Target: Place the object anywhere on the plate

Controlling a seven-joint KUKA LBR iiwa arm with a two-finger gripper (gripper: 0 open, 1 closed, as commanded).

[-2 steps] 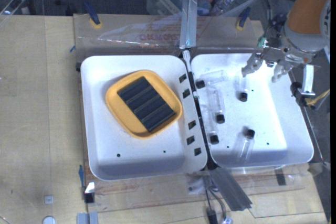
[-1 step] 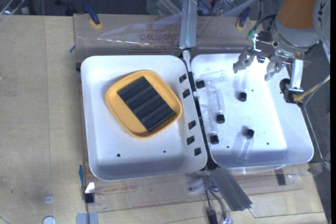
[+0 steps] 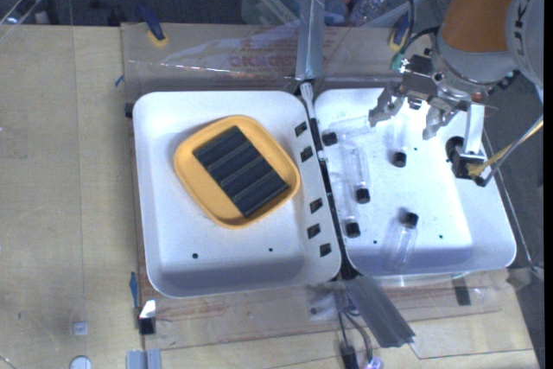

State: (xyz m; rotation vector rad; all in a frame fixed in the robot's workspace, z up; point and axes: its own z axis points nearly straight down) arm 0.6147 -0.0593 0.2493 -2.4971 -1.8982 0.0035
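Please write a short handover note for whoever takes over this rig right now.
Gripper: open, holding nothing, poised over the far part of the right bin.
Plate: yellow, in the left bin, with a dark ridged block lying on it.
Right bin: several small clear vials with black caps lie scattered.
Done: nothing has been picked up from the right bin.
Left: grasp a vial and set it on the plate.

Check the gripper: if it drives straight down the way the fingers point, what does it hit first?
Probably bare floor of the right bin. The gripper hangs open over its back part, fingers pointing down. The nearest black-capped clear vial sits slightly nearer the camera; depth is unclear, so a graze is possible.
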